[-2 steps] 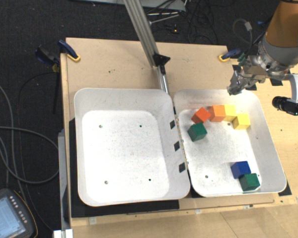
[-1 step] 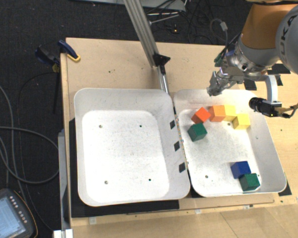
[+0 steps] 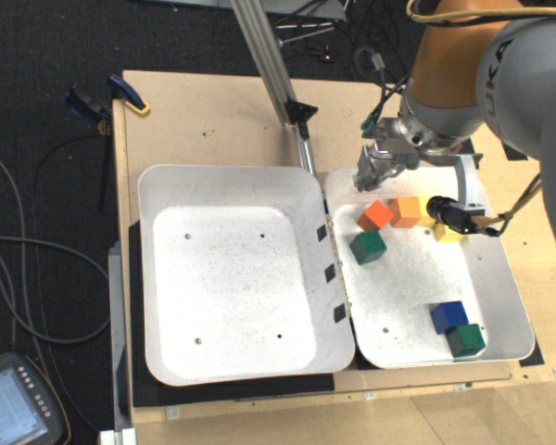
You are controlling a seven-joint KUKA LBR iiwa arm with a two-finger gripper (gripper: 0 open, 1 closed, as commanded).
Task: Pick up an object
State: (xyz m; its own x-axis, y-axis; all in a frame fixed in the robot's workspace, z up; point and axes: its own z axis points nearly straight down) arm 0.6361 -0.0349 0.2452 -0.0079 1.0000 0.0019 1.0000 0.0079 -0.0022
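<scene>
The right bin [image 3: 500, 276] holds several blocks. Near its far edge lie an orange-red block [image 3: 376, 215] and a lighter orange block [image 3: 407, 210], with a green block [image 3: 368, 247] just in front of them. A yellow block [image 3: 445, 233] peeks out beside a black part of the arm. A blue block [image 3: 448, 315] and a dark green block [image 3: 466, 339] sit at the near right corner. My gripper [image 3: 374, 174] hangs above the bin's far left corner, just behind the orange-red block, with nothing seen between its fingers.
The left bin [image 3: 157, 248] lies beside the right one. A slanted metal pole [image 3: 264, 49] crosses the back of the bench, ending near the bins' shared far corner. A blue and yellow clamp [image 3: 120, 95] grips the bench's far left corner.
</scene>
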